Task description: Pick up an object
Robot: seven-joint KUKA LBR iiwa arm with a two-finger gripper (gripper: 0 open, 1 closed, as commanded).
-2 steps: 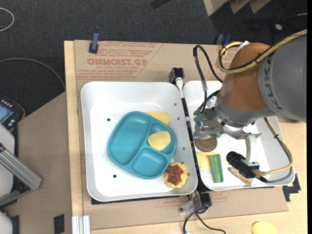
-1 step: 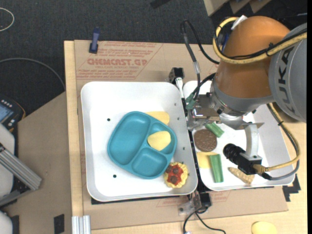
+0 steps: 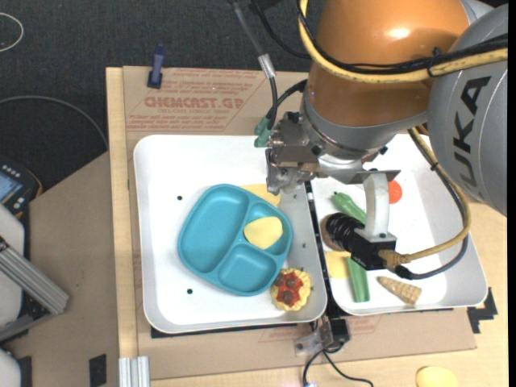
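The two-finger gripper is hanging, whether spread or closed I cannot tell, just beyond the pale yellow rounded lump lying in the teal divided plastic plate

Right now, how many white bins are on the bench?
2. The left bin holds a blue plate; the right bin, beside it, holds a cone.

Two bins sit side by side on the surface. In the left bin lies a plate, a lump in its right compartment and a tart against its near right corner. In the right bin, a cone lies near the front, a stick just left of it.
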